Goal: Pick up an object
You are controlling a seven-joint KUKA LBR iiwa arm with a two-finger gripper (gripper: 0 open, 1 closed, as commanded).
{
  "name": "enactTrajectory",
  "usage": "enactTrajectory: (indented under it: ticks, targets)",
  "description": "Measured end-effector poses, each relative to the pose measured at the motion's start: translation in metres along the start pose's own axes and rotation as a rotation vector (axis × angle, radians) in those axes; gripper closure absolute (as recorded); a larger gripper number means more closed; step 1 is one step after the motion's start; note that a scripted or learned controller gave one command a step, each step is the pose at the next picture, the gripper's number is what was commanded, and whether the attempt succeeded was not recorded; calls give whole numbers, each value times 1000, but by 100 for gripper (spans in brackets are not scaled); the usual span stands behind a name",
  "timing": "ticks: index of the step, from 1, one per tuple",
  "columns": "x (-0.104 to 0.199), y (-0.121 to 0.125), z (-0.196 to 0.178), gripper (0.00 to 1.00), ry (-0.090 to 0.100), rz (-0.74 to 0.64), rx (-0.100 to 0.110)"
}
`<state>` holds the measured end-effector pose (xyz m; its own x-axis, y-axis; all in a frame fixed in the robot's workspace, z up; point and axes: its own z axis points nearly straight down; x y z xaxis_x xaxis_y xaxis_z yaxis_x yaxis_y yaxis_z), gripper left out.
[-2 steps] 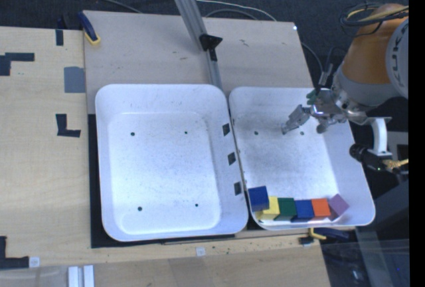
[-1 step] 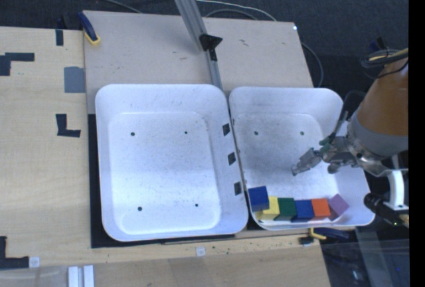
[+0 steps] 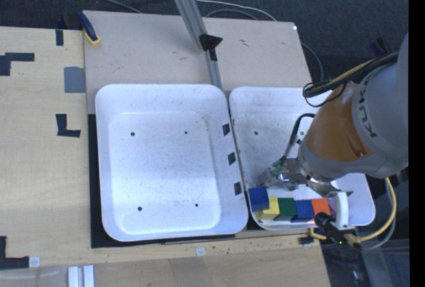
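Fingers (image 3: pixel 281 175): metal pair on the grey arm with the orange band (image 3: pixel 339 129), low inside the shallow white plastic right bin (image 3: pixel 265 106), over its near half. Whether they stand wide or narrow cannot be told.

Small blue cube block (image 3: pixel 258 197): near left corner of the right bin, close to the fingers on their near side.

Small yellow block (image 3: pixel 270 211): touching the blue cube, against the right bin's near wall.

Green block (image 3: pixel 287 206), second blue block (image 3: pixel 304 210), orange block (image 3: pixel 320 205): a row along that same near wall.

Shallow white plastic left bin (image 3: pixel 113 146): set against the right bin's left wall.

Silver aluminium rail (image 3: pixel 186 0): slanting down to the right bin's far left corner.

Pale wooden counter (image 3: pixel 146 46): beneath the right bin.
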<state>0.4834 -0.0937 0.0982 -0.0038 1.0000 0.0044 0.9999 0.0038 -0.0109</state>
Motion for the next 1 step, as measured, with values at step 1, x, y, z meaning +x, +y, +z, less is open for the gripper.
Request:
enactTrajectory:
  ticks: [1]
  targets:
    - [59, -1, -137, 0, -3, -2, -16]
